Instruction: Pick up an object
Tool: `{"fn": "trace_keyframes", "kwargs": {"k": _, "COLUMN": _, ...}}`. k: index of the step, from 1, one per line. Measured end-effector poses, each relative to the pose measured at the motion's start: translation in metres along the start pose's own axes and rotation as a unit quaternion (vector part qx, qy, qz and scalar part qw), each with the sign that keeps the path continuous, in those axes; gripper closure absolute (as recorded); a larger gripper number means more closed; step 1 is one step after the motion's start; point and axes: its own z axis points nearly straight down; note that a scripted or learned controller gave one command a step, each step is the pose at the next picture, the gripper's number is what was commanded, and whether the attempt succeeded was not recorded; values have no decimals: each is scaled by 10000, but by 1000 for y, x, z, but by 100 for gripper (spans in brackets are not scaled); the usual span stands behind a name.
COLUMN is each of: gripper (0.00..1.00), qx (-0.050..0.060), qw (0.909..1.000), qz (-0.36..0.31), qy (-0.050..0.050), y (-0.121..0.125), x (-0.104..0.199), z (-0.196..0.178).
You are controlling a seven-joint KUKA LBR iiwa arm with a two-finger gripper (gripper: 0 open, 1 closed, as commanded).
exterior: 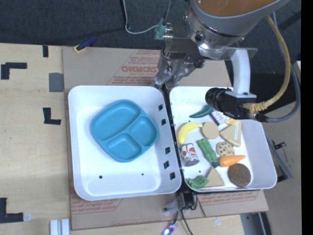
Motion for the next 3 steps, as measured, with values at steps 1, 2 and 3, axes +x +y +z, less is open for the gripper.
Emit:
{"fn": "trace_keyframes", "kwargs": {"k": 1, "gripper": 100, "qx": -1, "qw": 10000, "qz": 1, "qy": -1, "y": 0, "x": 61, "z": 0}}
{"fn": "trace_keyframes", "kwargs": {"k": 2, "gripper": 100, "qx": 90, "qw": 9999, "qz": 27, "qy": -49, "y": -1, "x": 56, "z": 172}}
{"fn": "trace_keyframes", "kwargs": {"k": 3, "gripper": 100, "qx": 41, "qw": 10000, "qz": 45, "qy": -25, "y": 1, "x": 18, "z": 250}}
